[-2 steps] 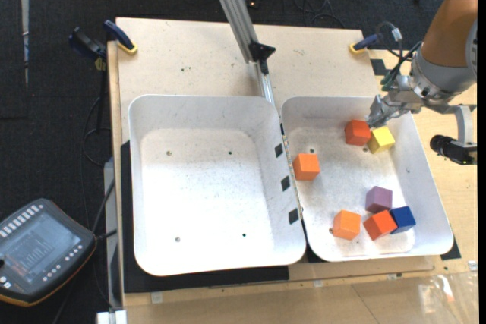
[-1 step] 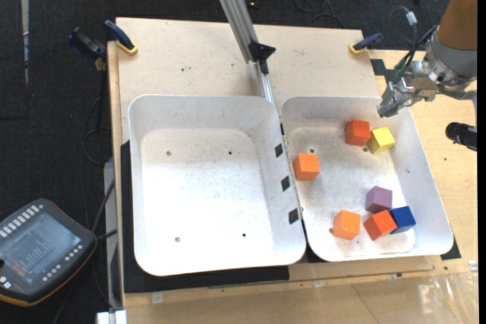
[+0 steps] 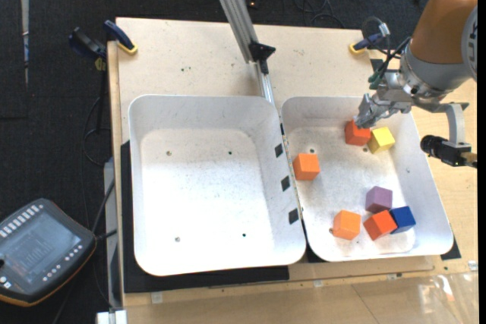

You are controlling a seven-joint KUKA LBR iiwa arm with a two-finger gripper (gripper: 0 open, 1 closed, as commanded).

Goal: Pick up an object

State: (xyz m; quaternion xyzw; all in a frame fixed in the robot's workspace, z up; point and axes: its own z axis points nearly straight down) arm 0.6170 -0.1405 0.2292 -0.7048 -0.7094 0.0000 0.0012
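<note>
Red block lies directly beneath the pincer

arm: bulky rounded shell, broad orange band up top, grey section below it toward the wrist
orange band: glossy, light glare on the curve
ring: pale loop resting on the upper edge of the orange part
wrist: grey metal block, stepped, with small fittings, details blurred
cables: thin dark leads plus a green one, bunched at the wrist's left side
side bracket: light grey arm off the right of the wrist, ending in a small black unit
tool: short, grey metal, narrow, tapering downward
</note>
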